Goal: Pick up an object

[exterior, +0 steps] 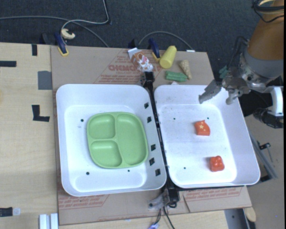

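Grey arm [264, 56] slanting over right bin's [238, 128] far corner, fingers [220, 92] spread, nothing between.

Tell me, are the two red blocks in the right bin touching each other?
Apart. The camera view shows bare white bin floor between the upper red block and the lower red block.

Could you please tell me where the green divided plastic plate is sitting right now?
The green divided plastic plate lies flat in the middle of the left shallow white bin, on the camera view's left side, across the divider from the two small red blocks in the right bin.
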`<action>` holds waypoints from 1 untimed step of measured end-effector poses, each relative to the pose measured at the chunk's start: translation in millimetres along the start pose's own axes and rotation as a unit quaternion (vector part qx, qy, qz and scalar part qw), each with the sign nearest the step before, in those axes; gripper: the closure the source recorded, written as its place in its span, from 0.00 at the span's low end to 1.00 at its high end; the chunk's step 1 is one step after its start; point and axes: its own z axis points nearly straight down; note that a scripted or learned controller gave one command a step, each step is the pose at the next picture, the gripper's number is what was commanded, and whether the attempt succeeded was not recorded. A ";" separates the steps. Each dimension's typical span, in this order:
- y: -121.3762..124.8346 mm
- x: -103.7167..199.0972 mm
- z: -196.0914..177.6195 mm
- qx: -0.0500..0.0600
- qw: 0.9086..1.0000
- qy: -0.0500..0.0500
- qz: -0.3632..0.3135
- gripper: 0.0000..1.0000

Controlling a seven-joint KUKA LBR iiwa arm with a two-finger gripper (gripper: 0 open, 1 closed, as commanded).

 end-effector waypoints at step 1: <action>-0.1 -50.6 117.0 0.002 1.000 0.000 0.001 0.00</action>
